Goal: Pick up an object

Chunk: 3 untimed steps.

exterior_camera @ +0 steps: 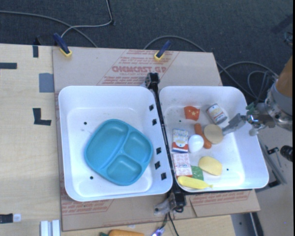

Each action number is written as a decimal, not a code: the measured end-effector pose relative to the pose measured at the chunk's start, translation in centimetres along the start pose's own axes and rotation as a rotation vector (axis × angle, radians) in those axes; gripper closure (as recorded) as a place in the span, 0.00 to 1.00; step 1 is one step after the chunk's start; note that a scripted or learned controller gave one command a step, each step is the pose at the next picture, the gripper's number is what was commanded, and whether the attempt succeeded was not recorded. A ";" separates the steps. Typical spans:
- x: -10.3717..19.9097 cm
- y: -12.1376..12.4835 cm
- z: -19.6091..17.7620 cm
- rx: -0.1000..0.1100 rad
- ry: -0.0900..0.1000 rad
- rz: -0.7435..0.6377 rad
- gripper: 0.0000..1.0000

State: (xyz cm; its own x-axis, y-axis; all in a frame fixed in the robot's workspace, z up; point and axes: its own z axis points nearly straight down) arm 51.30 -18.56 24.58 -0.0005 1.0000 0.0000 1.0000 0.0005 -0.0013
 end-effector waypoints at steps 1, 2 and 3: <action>6.5 5.3 9.7 0.003 0.001 -0.002 0.00; 7.6 10.9 15.9 -0.005 -0.001 -0.002 0.00; 7.6 10.9 15.0 -0.004 -0.001 -0.002 1.00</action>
State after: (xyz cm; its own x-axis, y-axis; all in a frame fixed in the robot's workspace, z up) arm 62.16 -10.97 9.60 -0.0024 1.0000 -0.0014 1.0000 0.0024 0.0028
